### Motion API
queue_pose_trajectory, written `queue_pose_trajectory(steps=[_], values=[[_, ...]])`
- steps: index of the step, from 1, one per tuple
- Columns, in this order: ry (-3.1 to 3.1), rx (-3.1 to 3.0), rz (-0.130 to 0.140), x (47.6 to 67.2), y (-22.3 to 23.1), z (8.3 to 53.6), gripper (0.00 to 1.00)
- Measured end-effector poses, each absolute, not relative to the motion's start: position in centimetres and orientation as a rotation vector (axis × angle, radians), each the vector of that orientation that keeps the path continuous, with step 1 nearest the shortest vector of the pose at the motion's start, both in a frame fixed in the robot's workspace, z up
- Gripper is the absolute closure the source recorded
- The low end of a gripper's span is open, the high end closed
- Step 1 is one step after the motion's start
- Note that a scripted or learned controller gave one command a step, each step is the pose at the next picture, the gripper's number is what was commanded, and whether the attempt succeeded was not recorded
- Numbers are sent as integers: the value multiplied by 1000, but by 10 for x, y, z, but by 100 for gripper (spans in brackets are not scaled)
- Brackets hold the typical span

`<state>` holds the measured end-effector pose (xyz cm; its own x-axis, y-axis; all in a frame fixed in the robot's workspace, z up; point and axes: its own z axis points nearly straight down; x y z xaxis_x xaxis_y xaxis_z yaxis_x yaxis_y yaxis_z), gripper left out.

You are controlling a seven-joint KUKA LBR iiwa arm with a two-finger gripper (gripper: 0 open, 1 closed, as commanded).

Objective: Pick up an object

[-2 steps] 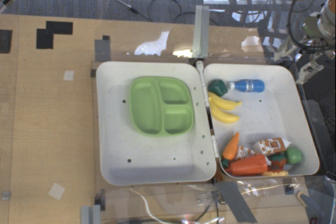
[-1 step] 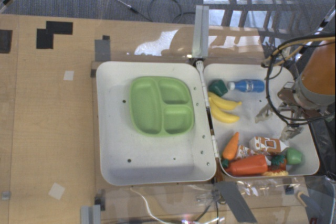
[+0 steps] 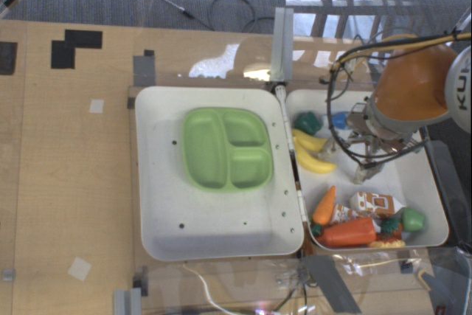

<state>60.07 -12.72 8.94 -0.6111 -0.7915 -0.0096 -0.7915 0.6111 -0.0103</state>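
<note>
I see the toys in the right white bin (image 3: 435, 181): a yellow plastic banana (image 3: 313, 156) by its left wall, an orange carrot (image 3: 324, 206) and a red pepper (image 3: 348, 232) along the near edge. My gripper (image 3: 366, 172) hangs over the bin's middle, right of the banana; I cannot tell its opening or any load. The left white bin (image 3: 158, 225) bears a green divided plate (image 3: 225, 147).

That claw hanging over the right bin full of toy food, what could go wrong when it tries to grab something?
1. The claw hangs over bare bin floor, beside the yellow plastic banana; closing there might catch nothing.
2. The orange toy carrot, red toy pepper and small printed carton lie crowded together, so it might nudge neighbours or pinch two.
3. Loose black cables near the wrist could snag.
</note>
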Motion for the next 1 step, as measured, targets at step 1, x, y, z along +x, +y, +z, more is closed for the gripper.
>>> queue_pose_trajectory(steps=[1], values=[[2700, -1582, -18, 636, -93, 90, 0]])
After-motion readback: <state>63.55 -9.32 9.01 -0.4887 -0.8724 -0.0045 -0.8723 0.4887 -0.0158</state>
